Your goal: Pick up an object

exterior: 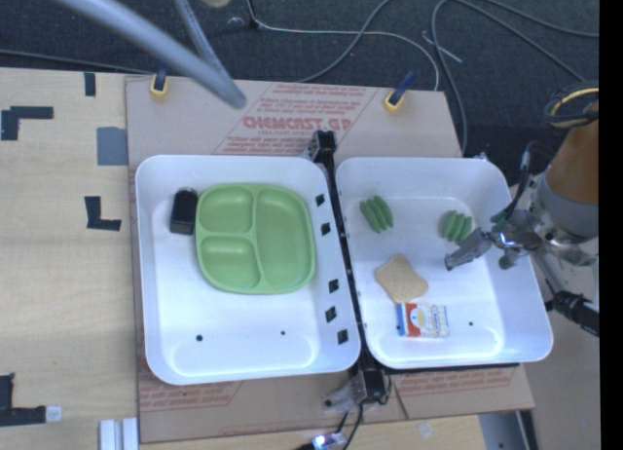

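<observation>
Over the right bin [516, 341], our gripper [490, 246] hangs with its fingers spread apart, holding nothing. Nearest lies a green piece [455, 225]; a second green piece [376, 212], a tan slice [400, 278] and a small packet [422, 319] lie farther left. We should centre over one item before closing.

It was a robot lab: bins [156, 273] on taped cardboard [292, 112], loose cables [389, 10], a bench [58, 273]
</observation>
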`<state>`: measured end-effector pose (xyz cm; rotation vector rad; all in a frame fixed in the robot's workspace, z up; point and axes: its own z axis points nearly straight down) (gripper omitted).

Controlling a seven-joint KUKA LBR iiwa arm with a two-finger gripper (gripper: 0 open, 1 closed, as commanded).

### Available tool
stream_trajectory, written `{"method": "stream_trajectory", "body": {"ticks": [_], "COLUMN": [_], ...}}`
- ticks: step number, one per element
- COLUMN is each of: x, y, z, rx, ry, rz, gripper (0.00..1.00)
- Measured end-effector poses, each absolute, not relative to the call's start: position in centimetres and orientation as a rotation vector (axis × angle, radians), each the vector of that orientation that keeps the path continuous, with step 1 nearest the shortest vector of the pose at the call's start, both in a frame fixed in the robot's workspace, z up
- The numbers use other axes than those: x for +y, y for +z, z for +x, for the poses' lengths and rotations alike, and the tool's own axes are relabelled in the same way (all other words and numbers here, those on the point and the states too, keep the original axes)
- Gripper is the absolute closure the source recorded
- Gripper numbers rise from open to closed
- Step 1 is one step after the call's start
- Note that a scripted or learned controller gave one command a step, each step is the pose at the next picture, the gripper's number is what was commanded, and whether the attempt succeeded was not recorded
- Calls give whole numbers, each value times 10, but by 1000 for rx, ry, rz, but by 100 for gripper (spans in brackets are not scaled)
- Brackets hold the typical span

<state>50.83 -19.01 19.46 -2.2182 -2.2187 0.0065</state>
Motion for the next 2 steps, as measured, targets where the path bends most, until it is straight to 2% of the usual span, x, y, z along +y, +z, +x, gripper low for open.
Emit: {"method": "stream_trajectory", "body": {"ticks": [1, 2], "x": [-192, -191], "y": [140, 89], "z": [517, 518], "rx": [-2220, -2222], "ry": [6, 1], "rz": [-2217, -2222], "gripper": [0, 0]}}
